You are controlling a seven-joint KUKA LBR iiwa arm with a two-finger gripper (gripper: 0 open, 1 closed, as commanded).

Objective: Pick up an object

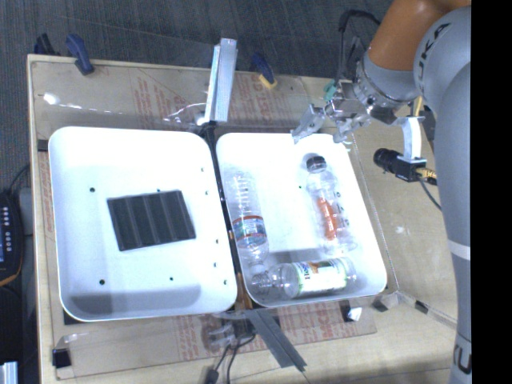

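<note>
We hover our gripper [326, 124], fingers spread apart, at the right bin's [364, 222] 12 o'clock rim, eyeing 3 light, slippery clear bottles [326, 206] inside; grab mid-body.

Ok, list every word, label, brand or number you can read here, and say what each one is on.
"KUKA", partly cut off, on the grey arm at top right.
Bottle with the blue and red label: print too small to read.
Bottle with the orange label: unreadable.
Bottle lying across the near end of the right bin: label blurred, unreadable.
Faint red printing on the bench board: too faded to read.
</note>
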